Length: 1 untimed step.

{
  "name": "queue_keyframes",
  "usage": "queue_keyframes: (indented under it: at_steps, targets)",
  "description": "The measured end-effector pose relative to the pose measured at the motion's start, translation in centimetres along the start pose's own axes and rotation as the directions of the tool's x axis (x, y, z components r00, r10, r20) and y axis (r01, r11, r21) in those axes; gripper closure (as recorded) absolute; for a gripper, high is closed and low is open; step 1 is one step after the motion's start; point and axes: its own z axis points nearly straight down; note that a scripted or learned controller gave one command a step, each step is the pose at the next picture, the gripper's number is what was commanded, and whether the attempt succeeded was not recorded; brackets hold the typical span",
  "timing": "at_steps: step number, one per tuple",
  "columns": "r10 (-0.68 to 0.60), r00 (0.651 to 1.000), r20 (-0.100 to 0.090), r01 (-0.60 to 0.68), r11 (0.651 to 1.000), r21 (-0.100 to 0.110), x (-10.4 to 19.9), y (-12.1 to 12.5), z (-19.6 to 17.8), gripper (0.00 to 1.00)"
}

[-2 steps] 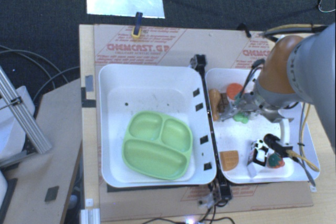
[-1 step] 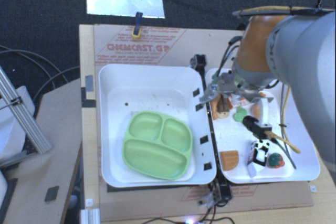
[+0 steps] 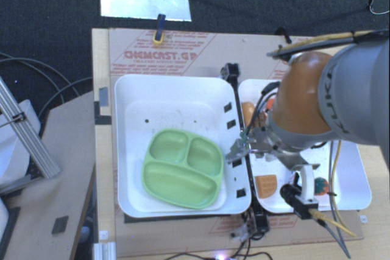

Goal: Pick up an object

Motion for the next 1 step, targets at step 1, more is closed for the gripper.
queue_keyframes:
  at_steps: [1]
  targets:
    - [-0.005, 1.0, 0.0, 0.005, 1.0, -0.005, 8.33, 0.35, 0.19, 0.0]
